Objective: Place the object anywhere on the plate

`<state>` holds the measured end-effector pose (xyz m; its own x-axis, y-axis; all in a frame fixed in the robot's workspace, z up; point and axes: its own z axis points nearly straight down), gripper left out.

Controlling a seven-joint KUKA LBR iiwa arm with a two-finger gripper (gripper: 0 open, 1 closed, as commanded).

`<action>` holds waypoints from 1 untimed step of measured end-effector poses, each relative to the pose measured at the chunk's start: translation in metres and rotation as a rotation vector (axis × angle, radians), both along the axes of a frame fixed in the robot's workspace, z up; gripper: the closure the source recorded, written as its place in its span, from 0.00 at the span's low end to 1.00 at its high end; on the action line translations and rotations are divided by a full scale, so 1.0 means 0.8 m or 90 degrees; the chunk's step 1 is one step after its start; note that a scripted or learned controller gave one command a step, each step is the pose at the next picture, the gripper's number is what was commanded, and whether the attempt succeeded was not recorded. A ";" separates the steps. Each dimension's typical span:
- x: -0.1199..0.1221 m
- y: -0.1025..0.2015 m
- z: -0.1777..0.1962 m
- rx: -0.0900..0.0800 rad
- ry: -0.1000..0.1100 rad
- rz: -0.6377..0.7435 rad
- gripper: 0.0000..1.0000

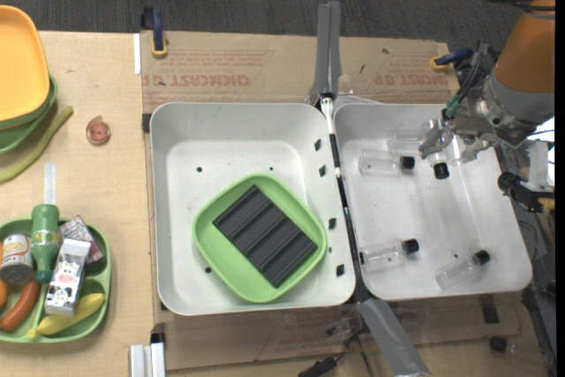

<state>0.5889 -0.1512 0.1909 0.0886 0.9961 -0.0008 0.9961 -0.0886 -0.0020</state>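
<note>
1. Reaching in from the right, the grey arm [521, 93] with its orange band [530, 49] leans over the upper right corner of the right bin [494, 278], its wrist angled down and toward the left.
2. The pincer [439, 146] hangs at the end of the wrist, low over the upper part of the right bin; whether it is open or closed cannot be told, since the metal parts blur together against the white bin floor.
3. A clear vial with a black cap [381, 162] lies on its side just left of the pincer, cap pointing right.
4. Another black cap [440, 171] shows just below the pincer; whether its vial is gripped or merely lying on the bin floor cannot be told.
5. Two more clear vials lie near the bottom of the right bin: one [388, 252] at lower left, one [463, 267] at lower right, well apart from the pincer.
6. The green plate [207, 234] sits tilted in the left bin [177, 146], carrying a dark ribbed slab [265, 234] on its middle; no vial rests on it.
7. On the bench [97, 190] to the left stand a stack of yellow and green dishes [19, 66] and a green tray [93, 313] of toy food.
</note>
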 end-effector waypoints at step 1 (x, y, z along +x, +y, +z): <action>0.000 0.000 0.000 0.000 0.000 0.000 0.00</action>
